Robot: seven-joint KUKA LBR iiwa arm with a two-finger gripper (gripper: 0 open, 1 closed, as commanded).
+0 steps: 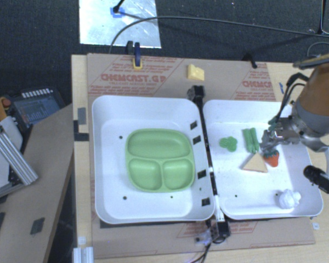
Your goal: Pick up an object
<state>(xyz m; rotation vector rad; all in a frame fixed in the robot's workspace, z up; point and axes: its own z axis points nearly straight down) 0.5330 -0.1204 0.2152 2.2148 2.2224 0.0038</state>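
Grey gripper [270,142] hangs just above your red toy [272,158] in the right bin [307,201], finger state impossible to tell; next, close squarely on it.

A single fixed camera looks down at a slant from above the bench [170,73]. It takes in both white bins [104,147] whole. The arm [321,100] enters from the right.

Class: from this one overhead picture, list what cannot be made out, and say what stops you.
1. The gripper: too blurred to tell open or shut.
2. Small red object: its top hidden by the gripper.
3. Grey arm: cut off by the right edge.
4. Small white object: too small to identify.
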